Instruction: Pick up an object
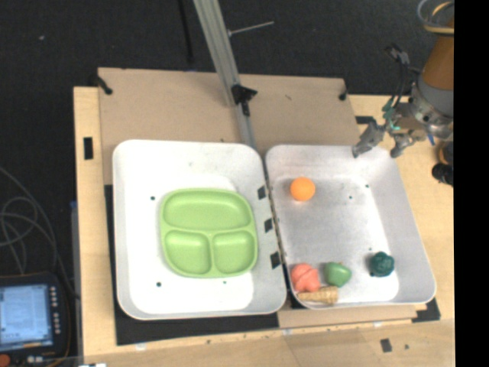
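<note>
While the tool hangs with its two fingers spread apart and nothing between them over the far right corner of the right bin, a green divided plate sits in the left bin, well off to its left. An orange ball lies nearest, below and left of the tool with bare bin floor between. A dark green piece, green piece, pink piece and tan piece cluster along the near wall, well apart from it.
</note>
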